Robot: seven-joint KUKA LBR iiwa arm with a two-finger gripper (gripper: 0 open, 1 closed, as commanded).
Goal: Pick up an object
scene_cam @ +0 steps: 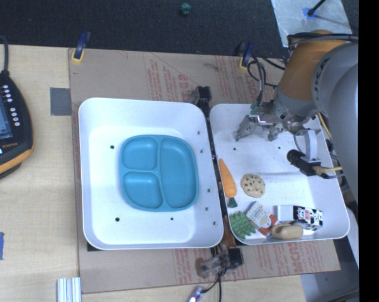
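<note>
Glossy white right bin (340, 228), round cookie (253, 185), tapered carrot (226, 178), metal fingers (245, 128) released.

glossy white plastic bins (95, 168), matt blue tray (158, 172)

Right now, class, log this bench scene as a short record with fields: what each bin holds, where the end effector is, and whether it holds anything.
left bin: blue divided plate
right bin: carrot by the left wall, cookie mid-bin, green toy, small card, black-and-white toy, tan piece along the near edge
end effector: over the far part of the right bin
held object: none visible between the fingers
finger state: cannot tell
</note>
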